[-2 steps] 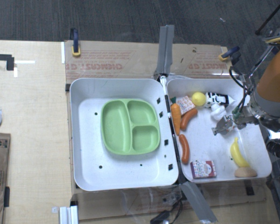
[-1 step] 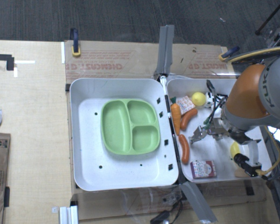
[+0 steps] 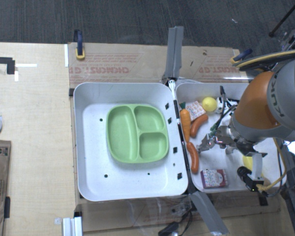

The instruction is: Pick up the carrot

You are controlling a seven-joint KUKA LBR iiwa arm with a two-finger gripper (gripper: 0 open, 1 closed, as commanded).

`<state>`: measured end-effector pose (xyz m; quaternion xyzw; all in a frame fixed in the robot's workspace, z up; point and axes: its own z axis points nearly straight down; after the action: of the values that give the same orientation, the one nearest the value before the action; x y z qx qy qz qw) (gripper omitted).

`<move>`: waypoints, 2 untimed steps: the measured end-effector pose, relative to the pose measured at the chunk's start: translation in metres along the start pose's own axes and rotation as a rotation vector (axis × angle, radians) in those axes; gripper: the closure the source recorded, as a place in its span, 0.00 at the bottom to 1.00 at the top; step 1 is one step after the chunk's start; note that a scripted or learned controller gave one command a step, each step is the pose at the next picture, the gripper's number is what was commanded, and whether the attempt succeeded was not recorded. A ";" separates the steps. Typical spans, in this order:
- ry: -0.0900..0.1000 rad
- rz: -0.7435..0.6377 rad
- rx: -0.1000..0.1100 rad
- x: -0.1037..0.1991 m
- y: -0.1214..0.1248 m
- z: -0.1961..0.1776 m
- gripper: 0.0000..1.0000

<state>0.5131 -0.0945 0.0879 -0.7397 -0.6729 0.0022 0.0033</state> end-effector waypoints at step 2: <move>-0.003 0.169 0.041 -0.036 0.139 -0.001 0.00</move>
<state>0.6483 -0.1432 0.0876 -0.7937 -0.6078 0.0173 0.0172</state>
